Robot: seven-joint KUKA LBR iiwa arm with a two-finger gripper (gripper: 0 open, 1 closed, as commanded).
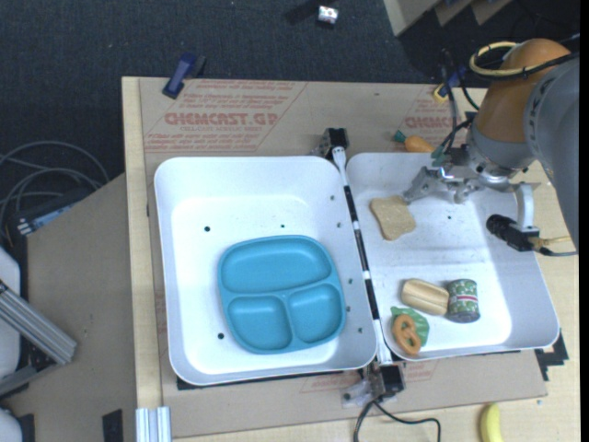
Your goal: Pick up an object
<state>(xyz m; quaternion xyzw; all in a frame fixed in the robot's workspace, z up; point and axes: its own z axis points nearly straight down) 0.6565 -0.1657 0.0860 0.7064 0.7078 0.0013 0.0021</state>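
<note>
The toast slice [393, 217] lay flat near the divider [354, 233] in the right bin [515, 316], with bare floor around it. The gripper [433, 179] hung just beyond it, near the far wall, fingers spread and holding nothing. A bread roll [424, 294], can [463, 299] and green-orange toy [407, 330] clustered by the near rim. A blue tray [279, 291] sat in the left bin [184, 201].

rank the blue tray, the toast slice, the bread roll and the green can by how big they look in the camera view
1. Blue divided tray, by far the largest.
2. Toast slice.
3. Bread roll and green can: these look about alike, so I won't rank one over the other.
</note>
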